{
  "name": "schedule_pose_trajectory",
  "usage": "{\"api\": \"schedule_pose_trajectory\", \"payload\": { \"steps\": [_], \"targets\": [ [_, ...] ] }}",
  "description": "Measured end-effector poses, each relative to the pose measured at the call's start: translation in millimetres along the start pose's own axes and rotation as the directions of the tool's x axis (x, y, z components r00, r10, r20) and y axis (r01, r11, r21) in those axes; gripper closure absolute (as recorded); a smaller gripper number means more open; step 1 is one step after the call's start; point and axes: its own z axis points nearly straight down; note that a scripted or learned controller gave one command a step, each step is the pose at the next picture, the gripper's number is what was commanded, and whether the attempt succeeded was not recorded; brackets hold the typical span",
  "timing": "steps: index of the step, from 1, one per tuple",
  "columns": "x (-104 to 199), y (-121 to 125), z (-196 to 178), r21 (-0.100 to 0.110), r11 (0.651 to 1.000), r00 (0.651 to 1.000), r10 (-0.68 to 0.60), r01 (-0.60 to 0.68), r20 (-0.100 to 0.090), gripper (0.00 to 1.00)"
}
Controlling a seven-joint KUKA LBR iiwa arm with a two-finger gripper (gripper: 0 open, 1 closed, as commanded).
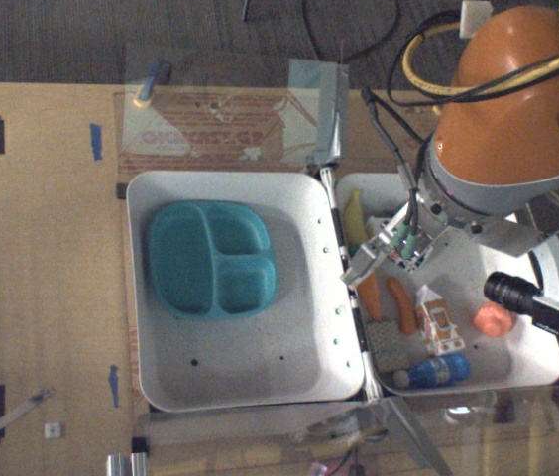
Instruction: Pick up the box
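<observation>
The box is a small white carton with orange print, lying in the right bin near its middle. My gripper hangs over the left part of that bin, up and to the left of the box and apart from it. It is above an orange carrot by the bin's left wall. The big orange and grey arm hides the bin's back right part.
A second carrot, a yellow banana, a blue bottle, a pink-red object and a grey pad share the right bin. The left bin holds a teal divided plate.
</observation>
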Motion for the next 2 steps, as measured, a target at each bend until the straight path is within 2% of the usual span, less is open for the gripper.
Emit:
{"api": "schedule_pose_trajectory", "payload": {
  "steps": [1,2],
  "targets": [
    [32.9,23.3,70.3,0.001,0.954,0.954,-0.300,0.300,-0.003,0.00],
    [-59.7,-43.3,-62.3,-0.001,0.976,0.976,-0.216,0.216,0.001,0.00]
  ]
}}
